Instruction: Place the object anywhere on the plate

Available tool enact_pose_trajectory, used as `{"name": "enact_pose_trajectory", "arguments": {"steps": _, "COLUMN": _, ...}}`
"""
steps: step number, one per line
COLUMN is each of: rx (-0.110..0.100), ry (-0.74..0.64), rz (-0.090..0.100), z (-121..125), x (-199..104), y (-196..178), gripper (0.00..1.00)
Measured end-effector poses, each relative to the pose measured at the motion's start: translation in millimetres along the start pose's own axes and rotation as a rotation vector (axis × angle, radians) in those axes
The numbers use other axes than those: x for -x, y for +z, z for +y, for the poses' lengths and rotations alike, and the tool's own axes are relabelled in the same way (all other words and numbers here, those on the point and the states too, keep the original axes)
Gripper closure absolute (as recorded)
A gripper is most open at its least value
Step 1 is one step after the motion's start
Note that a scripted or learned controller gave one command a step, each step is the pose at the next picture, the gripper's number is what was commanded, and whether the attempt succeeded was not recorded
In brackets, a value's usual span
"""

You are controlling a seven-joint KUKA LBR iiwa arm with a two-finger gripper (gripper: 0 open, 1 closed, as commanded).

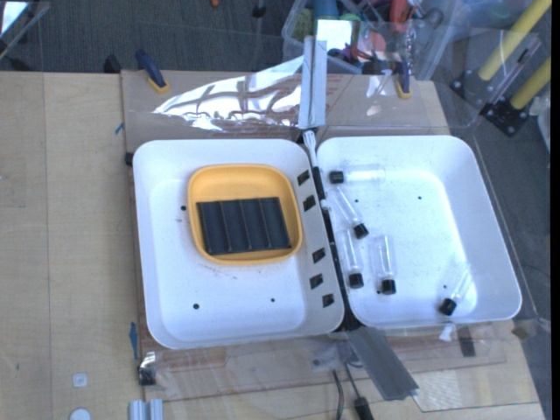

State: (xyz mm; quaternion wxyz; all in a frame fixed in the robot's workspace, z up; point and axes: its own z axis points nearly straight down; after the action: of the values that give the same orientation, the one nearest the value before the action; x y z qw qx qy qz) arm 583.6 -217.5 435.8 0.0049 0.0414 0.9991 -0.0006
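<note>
A yellow plate with rounded corners sits in the left white bin, toward its back. On the plate lies a dark grey ribbed rectangular block, flat and filling most of the plate's middle. In the right white bin lie several clear vials with black caps: one near the back left, three by the left wall, and one in the front right corner.
A row of small black clips runs along the seam between the two bins. Behind the bins are a crinkled shiny sheet and a clear tub of colourful items. A grey bracket juts out in front.
</note>
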Motion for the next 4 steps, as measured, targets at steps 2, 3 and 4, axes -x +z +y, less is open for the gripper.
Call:
{"name": "enact_pose_trajectory", "arguments": {"steps": 2, "rx": 0.004, "ry": -0.409, "rz": 0.004, "z": -2, "x": 19, "y": 171, "gripper": 0.00}}
{"name": "enact_pose_trajectory", "arguments": {"steps": 3, "rx": 0.002, "ry": -0.643, "rz": -0.003, "z": 1, "x": 75, "y": 90, "gripper": 0.00}}
{"name": "enact_pose_trajectory", "arguments": {"steps": 4, "rx": 0.007, "ry": -0.916, "rz": 0.003, "z": 3, "x": 81, "y": 166, "gripper": 0.00}}
